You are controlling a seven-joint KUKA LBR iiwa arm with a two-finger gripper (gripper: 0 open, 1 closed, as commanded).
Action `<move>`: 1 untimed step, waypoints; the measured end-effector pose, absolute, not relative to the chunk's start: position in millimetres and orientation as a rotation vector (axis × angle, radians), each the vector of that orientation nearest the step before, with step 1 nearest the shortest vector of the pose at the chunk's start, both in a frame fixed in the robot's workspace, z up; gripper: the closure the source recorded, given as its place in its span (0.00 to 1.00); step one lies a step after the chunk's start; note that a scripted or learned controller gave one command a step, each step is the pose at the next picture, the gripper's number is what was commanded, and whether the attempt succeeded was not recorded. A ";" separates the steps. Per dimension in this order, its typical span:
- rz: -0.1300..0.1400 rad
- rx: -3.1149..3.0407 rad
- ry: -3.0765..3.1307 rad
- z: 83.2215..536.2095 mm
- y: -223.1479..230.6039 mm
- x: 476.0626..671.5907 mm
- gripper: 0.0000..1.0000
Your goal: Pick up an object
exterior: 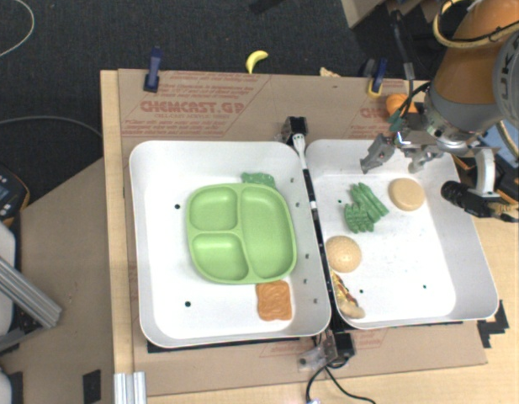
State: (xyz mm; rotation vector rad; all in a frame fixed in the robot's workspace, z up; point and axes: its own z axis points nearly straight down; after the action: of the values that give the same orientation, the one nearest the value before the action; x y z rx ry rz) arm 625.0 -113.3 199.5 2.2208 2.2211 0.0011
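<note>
And we open on the brown cardboard-covered bench top [217, 108], printed with red lettering, carrying two shallow white plastic bins side by side. The left white bin [154, 251] holds a light green three-compartment plastic plate [240, 231], sitting near the middle, big and flat. The right white bin [448, 263] is where the action is.

Up at the right, the grey arm with its orange band [478, 36] leans in over the right bin's far edge. Its two-finger gripper [398, 152] hangs there with the fingers spread apart, nothing between them, hovering just above the bin's far side.

Candidates for the pick, all in the right bin: a dark green bundle of toy beans [363, 207] lies near the bin's centre-left; a round tan biscuit-like disc [406, 194] sits just right of it, close below the gripper; a round tan bun [342, 253] rests nearer the front, by the left wall; a small yellow-and-white toy piece [346, 299] lies at the front-left corner.

Over in the left bin, an orange waffle-like slab [274, 300] touches the plate's front edge, and a small dark green leafy piece [258, 178] peeks out at its far rim.
</note>
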 end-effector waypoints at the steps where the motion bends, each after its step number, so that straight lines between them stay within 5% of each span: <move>1: -0.006 2.229 2.224 78.7 -108.8 589.6 0.00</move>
State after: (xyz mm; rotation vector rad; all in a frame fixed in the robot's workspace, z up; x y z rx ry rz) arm 589.6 -108.8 78.7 2.2286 2.2242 -0.0056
